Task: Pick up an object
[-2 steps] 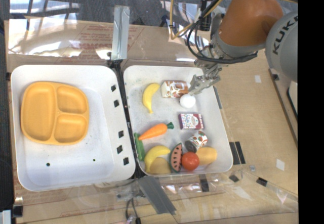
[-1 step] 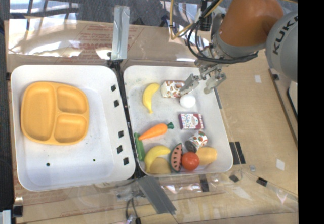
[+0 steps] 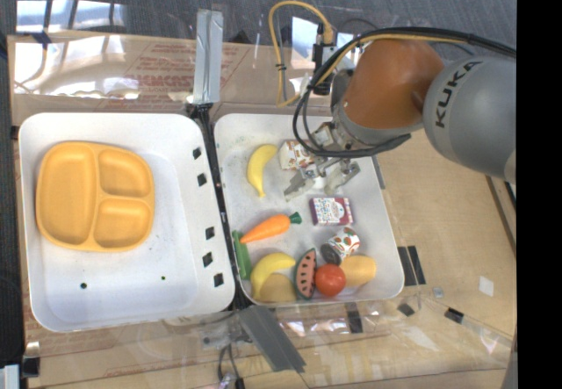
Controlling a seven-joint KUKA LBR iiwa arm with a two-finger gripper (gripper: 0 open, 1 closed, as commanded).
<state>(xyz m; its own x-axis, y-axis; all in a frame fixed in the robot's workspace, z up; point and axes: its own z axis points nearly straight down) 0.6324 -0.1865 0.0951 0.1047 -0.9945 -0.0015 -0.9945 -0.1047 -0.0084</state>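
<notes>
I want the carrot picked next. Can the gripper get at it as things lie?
Probably yes. The carrot lies alone on bare bin floor, nothing on top of it, and the gripper hovers just up and to its right.

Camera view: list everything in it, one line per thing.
bins: 2, white, side by side
divided plate: 1, yellow, left bin
bananas: 2, yellow, right bin, one far, one near
carrot: 1, orange, right bin middle
box: 1, purple, right bin
watermelon slice: 1, red, near edge
tomato: 1, red, near edge
arm: 1, grey and orange, from right
gripper: 1, metal, over right bin
</notes>
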